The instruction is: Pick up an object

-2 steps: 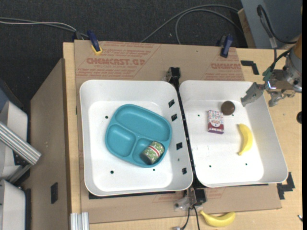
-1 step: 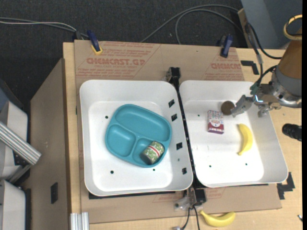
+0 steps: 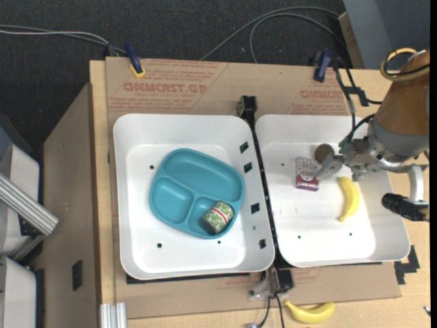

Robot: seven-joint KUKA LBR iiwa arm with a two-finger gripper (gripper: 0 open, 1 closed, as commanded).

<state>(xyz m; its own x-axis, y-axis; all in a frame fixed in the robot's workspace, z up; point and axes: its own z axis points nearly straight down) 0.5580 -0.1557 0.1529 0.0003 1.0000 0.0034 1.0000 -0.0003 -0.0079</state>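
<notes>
A: Packet (image 3: 306,173) — small, flat, red and white with a printed face — lies in the right bin (image 3: 382,248), toward its 10 o'clock corner. Looks like a sachet or small carton; print too small to read.

B: And the gripper (image 3: 326,161)?

A: At the packet's 2 o'clock, low over the bin floor, its rounded grey tip just beside the packet's upper right edge. Whether the fingers are spread or closed — cannot tell from this angle. Nothing visibly sits between them.

B: Why there?

A: My judgement: it is lining up on the packet, the nearest thing to it. A flat item lying face down on a smooth floor gives little edge to pinch, so a slip seems likely.

B: Other candidates?

A: Banana (image 3: 349,198), yellow, curved, smooth-skinned, at 4 o'clock from the gripper, apart from the packet. Its rounded body would offer more to close on.

B: Left bin (image 3: 130,203)?

A: Teal divided plate (image 3: 184,183), glossy plastic, three compartments, sitting about centre. A small can (image 3: 218,216) with a green label lies on its side in the compartment at the plate's 5 o'clock — the raised rim probably keeps it from rolling.

B: Anything outside?

A: A second banana (image 3: 313,311) on the bench at 6 o'clock, below the bins. Both bins are shallow, white, round-cornered, resting on a cardboard sheet (image 3: 205,77).
</notes>
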